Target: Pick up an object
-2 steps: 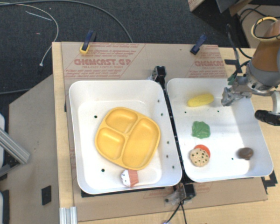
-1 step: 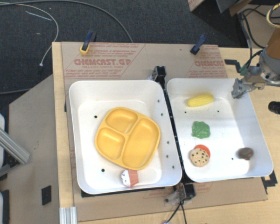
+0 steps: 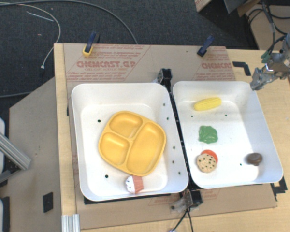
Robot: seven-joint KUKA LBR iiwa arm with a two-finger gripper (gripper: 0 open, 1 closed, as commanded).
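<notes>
- The left bin [image 3: 82, 105] holds a yellow divided plate [image 3: 132, 142] with three compartments, lying flat near the bin's middle and turned at a slant to the walls.
- Just at the plate's near edge lies a small white and pink object [image 3: 134, 184], touching or almost touching the plate; what it is cannot be told.
- Black clips [image 3: 165, 75] sit where the two bins meet, at the far end, with another at the near end.
- The right bin [image 3: 266, 129] holds four loose things, any of which could be picked up.
- A yellow corn cob [image 3: 207, 103] lies toward the far side, long axis running left to right.
- A green lump [image 3: 208, 134] lies near the bin's middle, nearer than the corn and apart from it.
- A round cookie [image 3: 207, 162] with dark spots and a red-orange patch at its far edge lies just nearer than the green lump.
- A small brown object [image 3: 253, 159] sits close to the right wall, well apart from the cookie.
- The gripper [image 3: 259, 79] hangs over the far right corner of the right bin, clear of all four things; whether its fingers are apart or together cannot be told.
</notes>
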